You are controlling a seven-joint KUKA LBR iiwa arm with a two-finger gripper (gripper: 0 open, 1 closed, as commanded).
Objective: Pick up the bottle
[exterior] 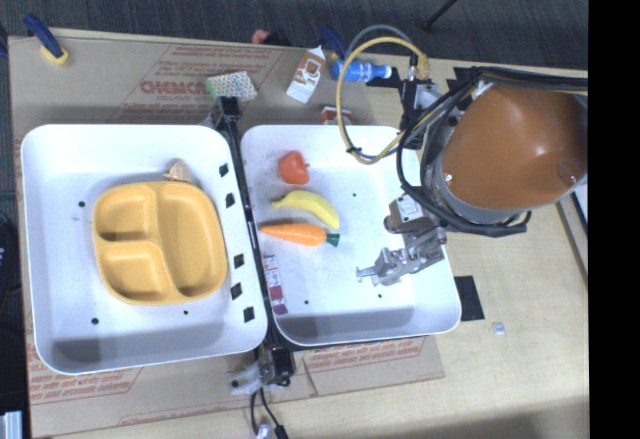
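On the bench (520,327) two shallow white bins stand side by side, touching along their inner edges. Over the right edge of the right bin (440,302) hangs the grey arm (510,152) with its orange band, and its gripper (385,270) is low above the bin floor, near the right front corner; I cannot tell if the claw is wide or narrow, and I see nothing held in it. The left bin (40,227) carries a yellow divided plate (158,242) near its middle. Toward the left side of the right bin lie a banana (307,208), an orange carrot (295,234) just in front of it, and a red tomato (293,167) behind them. The bottle (362,72), blue with a white cap, lies outside the bins, on the bench beyond the back edge of the right bin, well apart from the gripper.
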